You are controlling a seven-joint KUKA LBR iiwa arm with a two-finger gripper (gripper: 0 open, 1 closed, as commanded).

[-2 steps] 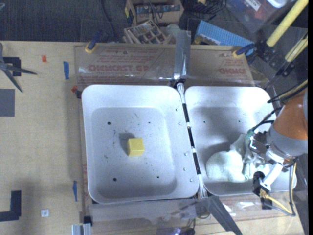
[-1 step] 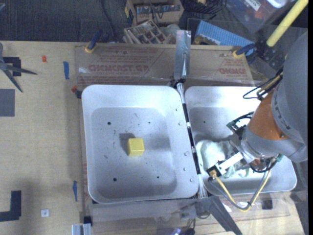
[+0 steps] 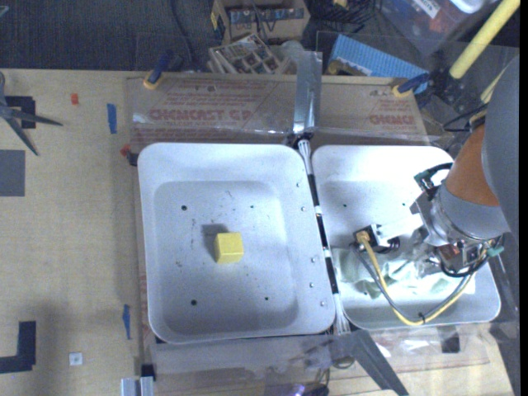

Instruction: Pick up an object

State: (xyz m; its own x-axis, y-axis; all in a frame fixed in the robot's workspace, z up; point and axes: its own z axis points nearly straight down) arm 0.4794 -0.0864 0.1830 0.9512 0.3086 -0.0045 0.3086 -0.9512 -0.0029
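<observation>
Block (image 3: 229, 247) in L bin (image 3: 165, 172), arm (image 3: 472, 192) over R bin (image 3: 363, 167).

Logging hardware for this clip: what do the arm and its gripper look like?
The arm is thick, rounded and grey, with an orange band above a ringed grey metal wrist. Dark cables curl beside the wrist, and a yellow cable loops below it. The gripper is a small dark and metallic cluster, too blurred for finer detail. No markings are legible.
</observation>
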